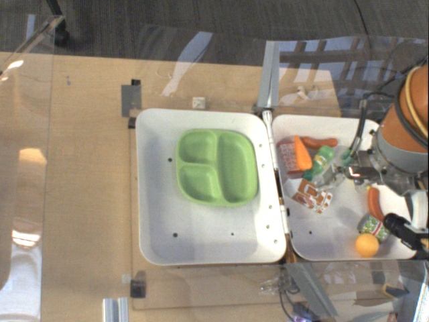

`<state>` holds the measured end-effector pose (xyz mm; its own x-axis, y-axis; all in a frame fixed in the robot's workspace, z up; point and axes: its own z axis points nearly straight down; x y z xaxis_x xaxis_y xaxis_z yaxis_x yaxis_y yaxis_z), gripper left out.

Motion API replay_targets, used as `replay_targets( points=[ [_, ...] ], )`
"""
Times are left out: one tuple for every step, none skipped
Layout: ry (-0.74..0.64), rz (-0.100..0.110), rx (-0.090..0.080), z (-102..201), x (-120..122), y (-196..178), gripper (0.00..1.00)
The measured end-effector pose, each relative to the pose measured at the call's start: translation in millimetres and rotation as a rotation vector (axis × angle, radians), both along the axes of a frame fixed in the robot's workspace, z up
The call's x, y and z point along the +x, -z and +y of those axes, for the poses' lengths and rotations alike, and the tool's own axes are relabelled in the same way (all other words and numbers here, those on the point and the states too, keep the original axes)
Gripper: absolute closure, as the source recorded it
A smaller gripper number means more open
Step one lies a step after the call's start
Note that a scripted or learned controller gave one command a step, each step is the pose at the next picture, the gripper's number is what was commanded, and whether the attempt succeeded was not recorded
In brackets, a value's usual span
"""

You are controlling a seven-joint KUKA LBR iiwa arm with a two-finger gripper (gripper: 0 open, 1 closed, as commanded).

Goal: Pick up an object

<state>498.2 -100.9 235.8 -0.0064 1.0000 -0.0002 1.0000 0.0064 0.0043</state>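
The metal two-finger gripper [333,175] hovers low in the right white bin [315,243], just beside a small brown-and-white printed packet [313,196], a green bottle [320,162] (partly hidden) alongside. Whether its jaws are apart or together, I cannot tell.

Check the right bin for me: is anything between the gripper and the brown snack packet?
Nothing visible does. The gripper sits low in the right bin, right beside the brown snack packet, which lies flat with nothing on top. The green bottle sits just behind, off the path.
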Motion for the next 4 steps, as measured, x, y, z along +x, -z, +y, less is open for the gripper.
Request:
replay_targets(
  points=[
    [-0.029, -0.004, -0.001, 8, 29, 108, 0.00],
    [-0.112, -0.012, 0.001, -10, 33, 142, 0.00],
    [-0.114, -0.025, -0.005, -11, 37, 129, 1.00],
    [0.149, -0.001, 0.001, 52, 17, -9, 1.00]
  ],
)
